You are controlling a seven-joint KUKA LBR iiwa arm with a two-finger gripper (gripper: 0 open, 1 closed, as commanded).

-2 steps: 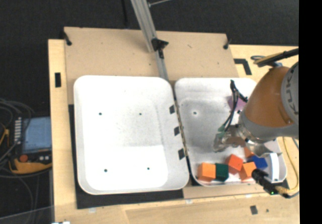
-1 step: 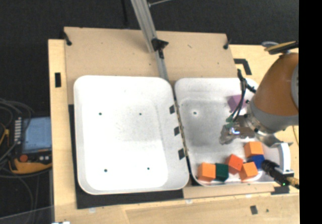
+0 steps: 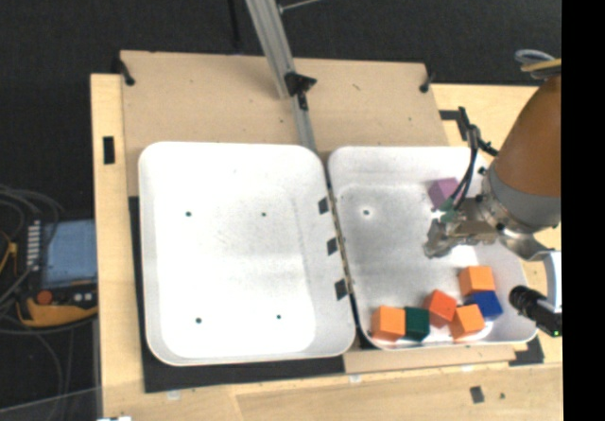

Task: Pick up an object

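My gripper hangs over the middle of the right bin, its grey fingers pointing down and left. A purple block lies just behind it, apart from the fingers. Along the bin's front edge sit an orange block, a dark green block, a red-orange block and another orange block. Further right, an orange block rests beside a blue block. I see nothing between the fingers.
The left bin lies beside the right one, with black clips along their shared edge. A slanted metal rail rises from the back of the bench. Cables and a box sit off the bench's left.
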